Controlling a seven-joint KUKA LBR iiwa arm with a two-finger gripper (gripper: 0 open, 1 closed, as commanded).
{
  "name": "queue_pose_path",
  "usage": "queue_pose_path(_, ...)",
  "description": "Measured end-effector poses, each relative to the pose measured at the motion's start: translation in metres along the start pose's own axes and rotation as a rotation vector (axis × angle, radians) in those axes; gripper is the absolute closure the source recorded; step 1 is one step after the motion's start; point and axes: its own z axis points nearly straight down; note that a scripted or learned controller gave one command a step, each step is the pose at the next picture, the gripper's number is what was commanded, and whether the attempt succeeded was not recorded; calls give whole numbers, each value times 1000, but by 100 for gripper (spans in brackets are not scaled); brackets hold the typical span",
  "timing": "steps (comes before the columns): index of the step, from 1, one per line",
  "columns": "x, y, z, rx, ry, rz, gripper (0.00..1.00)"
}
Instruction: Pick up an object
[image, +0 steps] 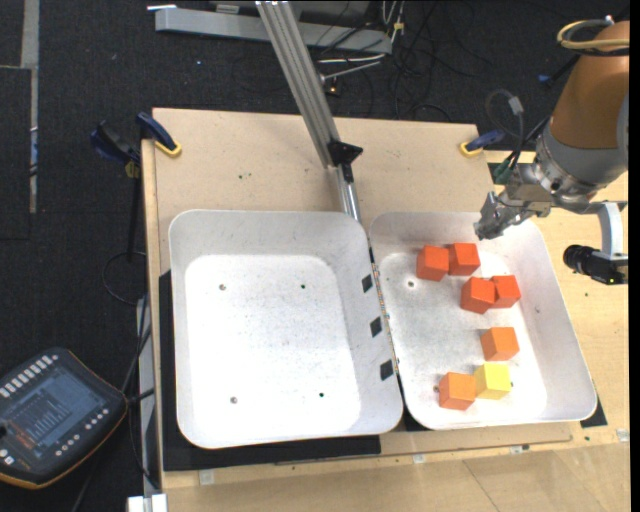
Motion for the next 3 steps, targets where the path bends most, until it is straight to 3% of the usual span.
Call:
queue_pose_path(1,46,-21,12,2,0,1,100)
queue_pose_path(3,141,-62,-6,1,0,-1,100)
